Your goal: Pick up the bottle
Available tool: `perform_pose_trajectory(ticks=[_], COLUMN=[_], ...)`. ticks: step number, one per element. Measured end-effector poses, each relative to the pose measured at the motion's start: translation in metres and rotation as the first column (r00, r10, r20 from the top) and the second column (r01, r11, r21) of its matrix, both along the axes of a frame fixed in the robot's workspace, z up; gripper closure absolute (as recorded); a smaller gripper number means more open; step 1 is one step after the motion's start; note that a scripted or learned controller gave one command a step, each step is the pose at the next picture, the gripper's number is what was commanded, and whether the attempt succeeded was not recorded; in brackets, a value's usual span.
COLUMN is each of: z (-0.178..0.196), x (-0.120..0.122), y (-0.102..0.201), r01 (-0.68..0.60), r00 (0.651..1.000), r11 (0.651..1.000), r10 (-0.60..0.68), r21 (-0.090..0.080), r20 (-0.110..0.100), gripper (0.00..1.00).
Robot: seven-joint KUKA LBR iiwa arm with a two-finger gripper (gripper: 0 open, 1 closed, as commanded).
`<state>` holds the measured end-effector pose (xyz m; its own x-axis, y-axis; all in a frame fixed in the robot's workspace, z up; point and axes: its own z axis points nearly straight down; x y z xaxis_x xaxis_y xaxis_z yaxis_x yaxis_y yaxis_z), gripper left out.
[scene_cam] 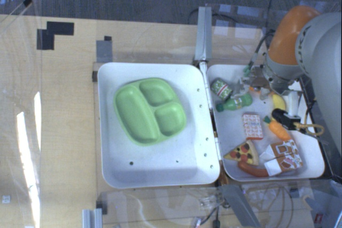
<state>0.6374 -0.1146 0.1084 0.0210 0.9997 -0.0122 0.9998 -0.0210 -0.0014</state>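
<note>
2 white bins [155, 168] on a wooden bench [53, 131]; can [220, 87] beside bottle [235, 102]; gripper [255, 80] grip unclear.

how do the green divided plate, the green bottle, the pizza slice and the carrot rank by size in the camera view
Largest to smallest as they look:
1. green divided plate, by far
2. green bottle
3. pizza slice, close to the bottle, so that order is unsure
4. carrot

Tray [151, 111] in left bin [117, 163]; bottle [235, 102] perhaps beside can [220, 87], right bin [312, 160].
</note>
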Motion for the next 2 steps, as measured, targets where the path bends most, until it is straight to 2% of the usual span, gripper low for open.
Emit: perform_pose_trajectory(ticks=[1, 2], z=[0.01, -0.019], x=[-0.012, -0.01], y=[-0.019, 0.003], r01=[0.126, 0.171], r00=[0.992, 0.985], r11=[0.992, 0.985], r10=[-0.126, -0.171], r21=[0.012, 0.006], r20=[0.008, 0.015], gripper=[0.0, 0.0])
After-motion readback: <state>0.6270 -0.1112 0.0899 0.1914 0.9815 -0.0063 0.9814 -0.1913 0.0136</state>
